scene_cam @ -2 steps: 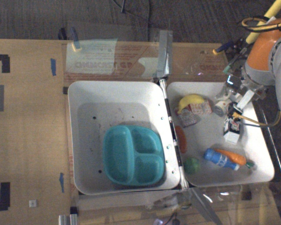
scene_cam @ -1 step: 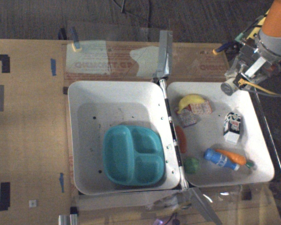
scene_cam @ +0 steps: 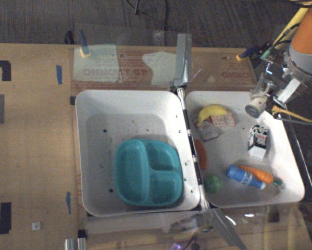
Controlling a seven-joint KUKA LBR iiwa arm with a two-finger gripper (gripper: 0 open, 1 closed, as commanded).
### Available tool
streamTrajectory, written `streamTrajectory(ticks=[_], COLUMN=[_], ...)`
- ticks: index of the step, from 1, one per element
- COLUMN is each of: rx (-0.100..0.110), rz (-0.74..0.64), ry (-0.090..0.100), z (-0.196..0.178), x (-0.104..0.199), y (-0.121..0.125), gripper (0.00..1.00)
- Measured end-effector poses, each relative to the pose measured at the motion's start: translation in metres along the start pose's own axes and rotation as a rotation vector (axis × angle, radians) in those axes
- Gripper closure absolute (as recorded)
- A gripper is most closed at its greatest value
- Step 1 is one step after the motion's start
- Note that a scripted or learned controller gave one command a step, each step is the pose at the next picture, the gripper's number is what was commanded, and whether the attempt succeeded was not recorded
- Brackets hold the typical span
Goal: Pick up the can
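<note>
the wooden bench (scene_cam: pixel 30 139) carries two shallow white bins side by side. the left bin (scene_cam: pixel 93 113) holds a teal divided plate (scene_cam: pixel 145 173), which lies flat toward the near right part of its floor, close to the wall shared with the other bin. the right bin (scene_cam: pixel 234 150) holds all the small things.

the grey arm (scene_cam: pixel 307 40), with its orange band, comes in at the upper right, and the gripper (scene_cam: pixel 273 100) hangs over the far right corner of the right bin, above the rim and well apart from the can. whether it is wide or narrow i cannot tell at this slant; nothing is seen held in it.

a yellow banana (scene_cam: pixel 212 111) lies at the far left of the right bin, with a small pink-and-white packet (scene_cam: pixel 222 121) touching its near side. an orange carrot (scene_cam: pixel 261 175) lies near the front right, its green end pointing toward the right wall. the blue can (scene_cam: pixel 242 176) lies on its side in the near part of the right bin, touching the carrot's near left flank. a red elongated thing (scene_cam: pixel 201 155) lies along the bin's left wall. a black-and-white carton (scene_cam: pixel 259 141) sits toward the right, between the gripper and the carrot. a small round green fruit (scene_cam: pixel 213 183) rests in the near left corner, just left of the can.
</note>
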State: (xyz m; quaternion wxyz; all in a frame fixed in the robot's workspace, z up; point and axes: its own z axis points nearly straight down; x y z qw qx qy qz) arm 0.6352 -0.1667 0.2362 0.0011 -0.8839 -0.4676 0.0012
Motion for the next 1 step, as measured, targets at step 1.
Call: streamTrajectory(ticks=[1], rx=[0.000], rz=[0.015], ry=[0.001], z=[-0.0033], x=[0.0116], y=[-0.0141], gripper=[1.00])
